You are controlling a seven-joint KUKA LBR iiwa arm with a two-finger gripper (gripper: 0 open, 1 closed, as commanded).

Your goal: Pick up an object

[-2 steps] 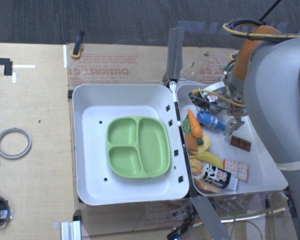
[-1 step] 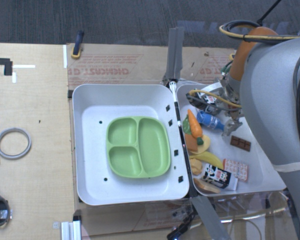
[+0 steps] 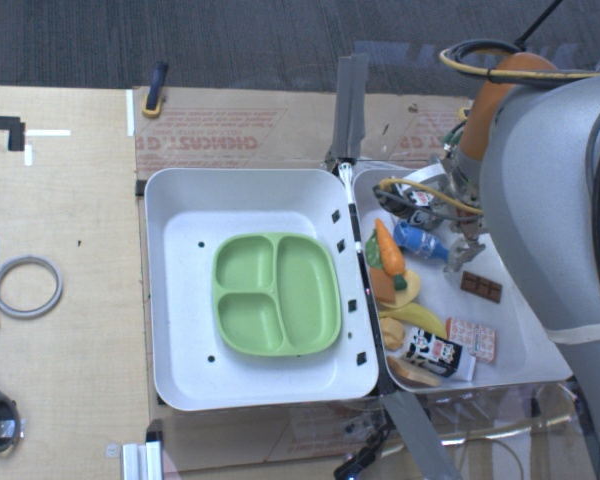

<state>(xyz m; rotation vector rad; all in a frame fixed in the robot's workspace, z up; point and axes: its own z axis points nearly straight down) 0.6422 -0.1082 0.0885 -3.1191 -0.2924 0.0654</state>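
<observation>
- The grey arm [image 3: 550, 188] looms closest to the lens, reaching in from the right over the right bin [image 3: 525, 353].
- Its tool [image 3: 462, 253] hangs low among the toys; whether it is open or closed, I cannot tell.
- Just beside the tool lies a blue bottle [image 3: 418, 241], with a brown chocolate bar [image 3: 481, 287] near it.
- Further left sit a toy carrot [image 3: 386, 249] and a banana [image 3: 418, 318].
- A black-and-white carton [image 3: 435, 353] lies at the near end.
- The left bin [image 3: 170, 298] holds a green divided plate [image 3: 277, 294].
- A grey tape roll [image 3: 24, 286] lies on the worktop [image 3: 70, 198].
</observation>
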